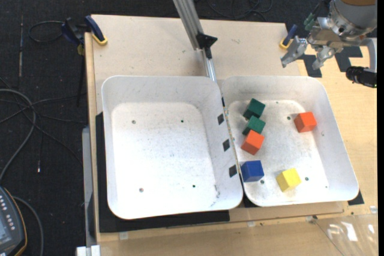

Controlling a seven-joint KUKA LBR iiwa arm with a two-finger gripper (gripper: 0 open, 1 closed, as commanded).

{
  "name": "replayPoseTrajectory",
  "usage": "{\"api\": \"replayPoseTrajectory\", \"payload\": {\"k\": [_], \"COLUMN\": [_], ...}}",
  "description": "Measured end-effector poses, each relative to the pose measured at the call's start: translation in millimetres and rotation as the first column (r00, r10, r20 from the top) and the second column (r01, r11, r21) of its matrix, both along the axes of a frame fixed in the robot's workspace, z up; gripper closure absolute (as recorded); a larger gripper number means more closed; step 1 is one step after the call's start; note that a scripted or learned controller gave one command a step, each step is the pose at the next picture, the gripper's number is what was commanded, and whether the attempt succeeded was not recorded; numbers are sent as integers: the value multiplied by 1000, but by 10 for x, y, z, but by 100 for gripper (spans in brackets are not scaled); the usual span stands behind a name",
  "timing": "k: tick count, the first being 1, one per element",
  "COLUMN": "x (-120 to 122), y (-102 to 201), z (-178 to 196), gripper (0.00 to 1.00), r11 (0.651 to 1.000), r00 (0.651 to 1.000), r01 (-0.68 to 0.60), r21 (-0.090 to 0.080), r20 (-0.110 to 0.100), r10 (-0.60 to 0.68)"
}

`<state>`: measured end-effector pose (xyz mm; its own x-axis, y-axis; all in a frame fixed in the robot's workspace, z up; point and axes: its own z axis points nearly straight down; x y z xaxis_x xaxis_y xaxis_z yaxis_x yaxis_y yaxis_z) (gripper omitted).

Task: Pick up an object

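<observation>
At the upper right of the view, above the far edge of the right bin (336,129), the gripper (307,56) hangs from the grey arm with its orange band. Its two fingers are spread apart and nothing sits between them. It is well clear of every object.

Six small cubes lie in the right bin. Two dark green cubes (254,109) (255,125) sit close together near the bin's left wall, with an orange cube (252,142) just below them, touching or nearly touching the lower green one. A blue cube (252,170) rests lower still, right beside the dividing wall. A yellow cube (289,179) lies near the front, and a second orange cube (306,122) sits alone toward the right side.

The cubes look like light, rigid blocks, likely wood or plastic, with flat faces that should take a pinch well and not crush. The lone orange cube on the right seems the easiest choice: open floor surrounds it, so fingers could close on two opposite flat faces. The yellow cube also stands apart. The green and orange cluster leaves little room for fingers, and the blue cube is crowded by the bin wall.

The left bin (120,129) lies beside it. A slanted metal pole (183,0) rises over the bench, and clamps (96,32) hold the board's far corners.
</observation>
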<state>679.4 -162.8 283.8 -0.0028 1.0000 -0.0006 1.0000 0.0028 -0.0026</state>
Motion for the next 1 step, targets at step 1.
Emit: {"api": "replayPoseTrajectory", "payload": {"k": [1], "x": [-246], "y": [240], "z": [-1291], "gripper": [0], "r11": [1000], "r00": [1000], "r01": [1], "r21": [2], "r20": [-6], "r10": [-1]}}
